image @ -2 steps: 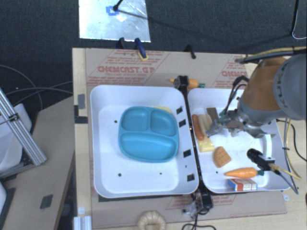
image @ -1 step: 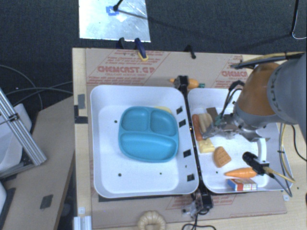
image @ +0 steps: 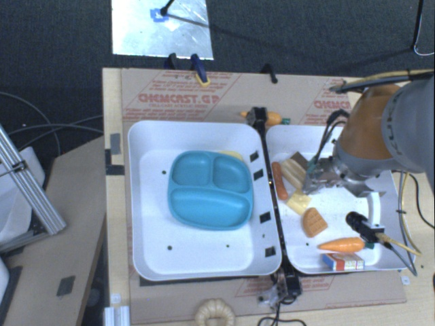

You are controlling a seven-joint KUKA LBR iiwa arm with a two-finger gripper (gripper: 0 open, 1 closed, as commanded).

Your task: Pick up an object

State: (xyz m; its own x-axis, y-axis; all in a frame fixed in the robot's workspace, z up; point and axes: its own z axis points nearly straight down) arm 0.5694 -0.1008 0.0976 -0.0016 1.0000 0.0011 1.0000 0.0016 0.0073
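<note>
My gripper (image: 312, 183) reaches low into the right bin (image: 353, 129), its tip between a tan block (image: 293, 168) and a pale yellow wedge (image: 298, 203). Nothing shows as lifted. A reddish sausage (image: 279, 180) lies along the bin's left wall. A brown bread piece (image: 314, 221) sits just below the wedge. Near the front edge lie an orange carrot (image: 342, 245) and a small red, white and blue box (image: 344, 263). The arm's grey body with its orange band (image: 370, 124) covers the bin's right part.
The left bin (image: 146, 182) holds a blue divided plate (image: 209, 189) with a yellow item (image: 232, 155) peeking out behind it. A small orange thing (image: 272, 119) sits at the clamp between the bins. A shiny sheet (image: 162, 19) lies beyond the bench.
</note>
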